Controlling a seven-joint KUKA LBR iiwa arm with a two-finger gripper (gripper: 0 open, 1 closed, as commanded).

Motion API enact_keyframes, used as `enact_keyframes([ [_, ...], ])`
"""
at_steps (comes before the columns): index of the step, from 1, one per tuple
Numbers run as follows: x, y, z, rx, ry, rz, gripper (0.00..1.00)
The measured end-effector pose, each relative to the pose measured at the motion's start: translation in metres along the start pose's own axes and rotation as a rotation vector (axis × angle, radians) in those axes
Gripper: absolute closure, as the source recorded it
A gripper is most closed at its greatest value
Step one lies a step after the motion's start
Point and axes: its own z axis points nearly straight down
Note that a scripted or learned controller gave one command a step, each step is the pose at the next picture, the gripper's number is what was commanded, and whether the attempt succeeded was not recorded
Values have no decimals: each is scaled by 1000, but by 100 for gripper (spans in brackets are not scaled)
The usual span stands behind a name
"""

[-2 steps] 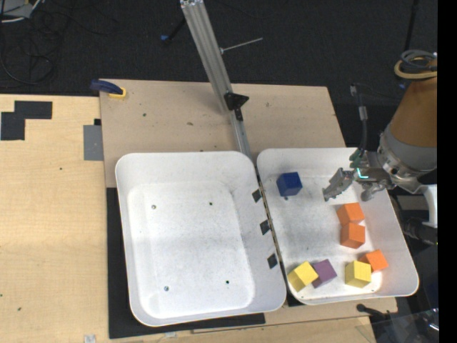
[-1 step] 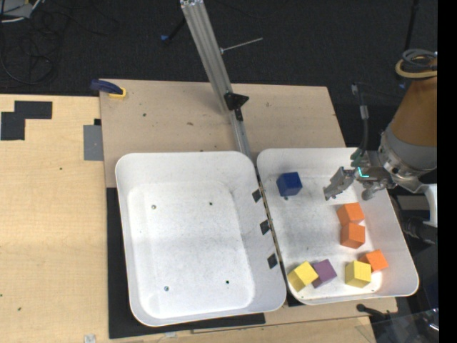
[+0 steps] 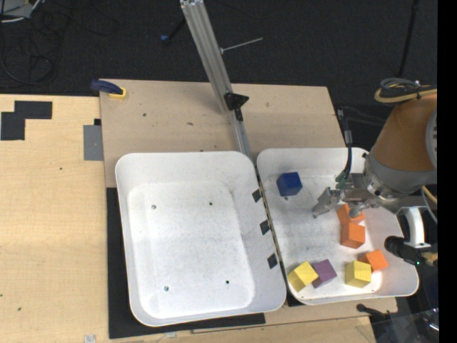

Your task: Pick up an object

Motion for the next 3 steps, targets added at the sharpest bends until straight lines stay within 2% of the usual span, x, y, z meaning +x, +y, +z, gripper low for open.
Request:
enact_keyframes([
  [1,-2,-11,52,0,0,1,0],
  [2,-2,-10,85,-8,-1,0,0],
  [3,-3,-10,75,-7,1,6,100],
])
